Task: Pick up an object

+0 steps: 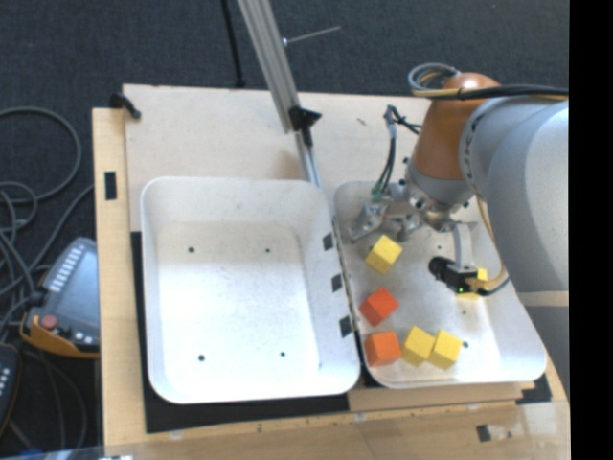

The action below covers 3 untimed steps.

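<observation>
Yellow cube (384, 253) lies just below the gripper (381, 220); its grip state is unclear.

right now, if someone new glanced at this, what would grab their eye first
Most likely the big grey arm with its orange band, reaching in from the right over the right bin. Next would be the bright blocks in that bin: a yellow block just below the gripper, two orange blocks near the bin's left wall, and a pair of yellow blocks by the front edge. The left bin is a broad white shape beside them.
</observation>
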Tool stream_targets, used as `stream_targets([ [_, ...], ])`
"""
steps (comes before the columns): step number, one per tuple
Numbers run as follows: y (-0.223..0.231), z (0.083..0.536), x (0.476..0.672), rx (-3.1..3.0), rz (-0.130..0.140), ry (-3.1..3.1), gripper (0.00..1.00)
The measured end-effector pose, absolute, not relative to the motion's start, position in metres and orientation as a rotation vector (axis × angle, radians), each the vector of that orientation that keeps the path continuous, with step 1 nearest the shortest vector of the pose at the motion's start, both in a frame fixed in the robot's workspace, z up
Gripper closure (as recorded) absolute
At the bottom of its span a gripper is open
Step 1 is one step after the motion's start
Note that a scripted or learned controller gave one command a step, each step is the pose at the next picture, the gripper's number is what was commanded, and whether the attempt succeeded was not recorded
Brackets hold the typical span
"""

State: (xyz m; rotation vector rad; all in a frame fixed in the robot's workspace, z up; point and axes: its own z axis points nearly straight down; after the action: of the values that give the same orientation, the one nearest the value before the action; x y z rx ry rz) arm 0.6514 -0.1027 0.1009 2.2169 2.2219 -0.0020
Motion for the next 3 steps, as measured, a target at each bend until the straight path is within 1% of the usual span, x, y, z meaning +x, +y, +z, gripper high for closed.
stream_targets([
  [1,-0.12,0.098,0.608,2.223,0.0,2.217,0.0],
  [2,-0.136,0.101,0.591,2.223,-0.002,2.22,0.0],
  [3,-0.136,0.112,0.592,2.227,0.003,2.212,1.0],
])
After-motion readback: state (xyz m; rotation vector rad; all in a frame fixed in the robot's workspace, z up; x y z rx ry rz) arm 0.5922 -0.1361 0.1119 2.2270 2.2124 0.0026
